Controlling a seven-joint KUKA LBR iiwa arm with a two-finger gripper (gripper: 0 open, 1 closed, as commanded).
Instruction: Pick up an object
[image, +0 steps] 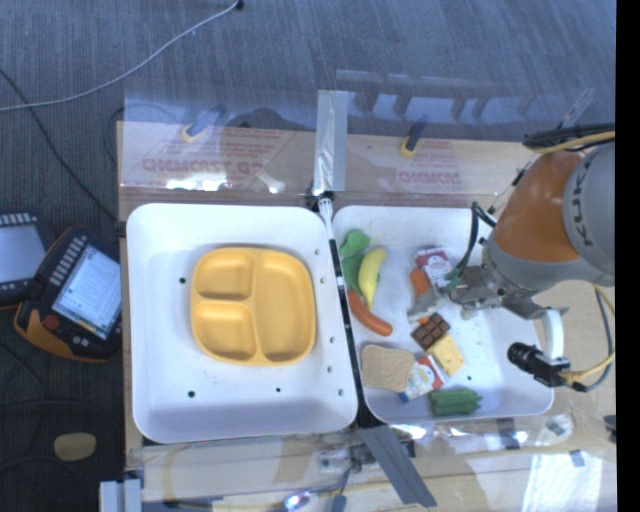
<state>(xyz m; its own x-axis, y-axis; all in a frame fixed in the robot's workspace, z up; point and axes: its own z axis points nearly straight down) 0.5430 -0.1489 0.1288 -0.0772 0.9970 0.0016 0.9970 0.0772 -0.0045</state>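
Note:
The right bin (512, 385) holds several toy foods. A green leafy piece (353, 250), a yellow banana (371, 273) and an orange-red sausage (369, 313) lie by its left wall. A red packet (432, 262) and an orange carrot (421, 283) lie mid-bin. Below them sit a brown chocolate bar (431, 330), a yellow cheese wedge (449, 354), a bread slice (386, 366), a small red-and-white packet (422, 378) and a green vegetable (455, 402). My gripper (460, 290) hangs low just right of the carrot and red packet, above the chocolate bar.
The left bin (160, 400) carries a yellow divided plate (252, 305) in its middle. A raised divider (335, 290) separates the two bins. The arm's grey and orange body (545, 230) covers the right bin's upper right part.

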